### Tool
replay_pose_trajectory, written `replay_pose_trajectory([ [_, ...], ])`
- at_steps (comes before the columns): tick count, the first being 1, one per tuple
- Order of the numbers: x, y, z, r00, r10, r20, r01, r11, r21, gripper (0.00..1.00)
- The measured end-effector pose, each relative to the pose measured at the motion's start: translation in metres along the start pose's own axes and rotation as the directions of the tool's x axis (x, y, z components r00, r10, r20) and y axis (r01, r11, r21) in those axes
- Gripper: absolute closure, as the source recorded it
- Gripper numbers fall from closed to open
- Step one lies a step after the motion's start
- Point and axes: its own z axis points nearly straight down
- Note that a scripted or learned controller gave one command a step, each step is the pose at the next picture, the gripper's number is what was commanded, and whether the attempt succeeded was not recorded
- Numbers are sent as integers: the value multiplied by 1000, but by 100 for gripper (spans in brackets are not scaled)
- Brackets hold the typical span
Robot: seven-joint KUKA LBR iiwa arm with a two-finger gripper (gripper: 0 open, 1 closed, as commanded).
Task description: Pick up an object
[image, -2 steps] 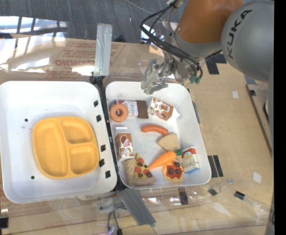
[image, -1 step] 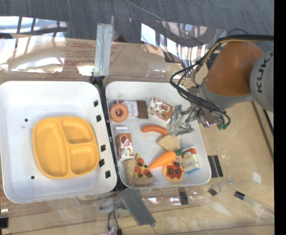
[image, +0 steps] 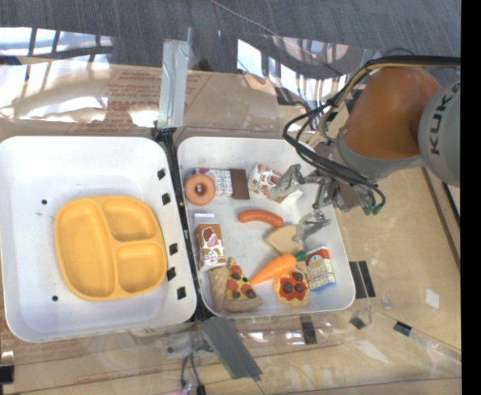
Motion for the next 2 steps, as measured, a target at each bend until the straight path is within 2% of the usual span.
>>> replay_pose_trajectory([
  [1,22,6,79,999,-41,2,41,999,0,0],
  [2,18,7,67,999,-49,8,49,999,4,100],
])
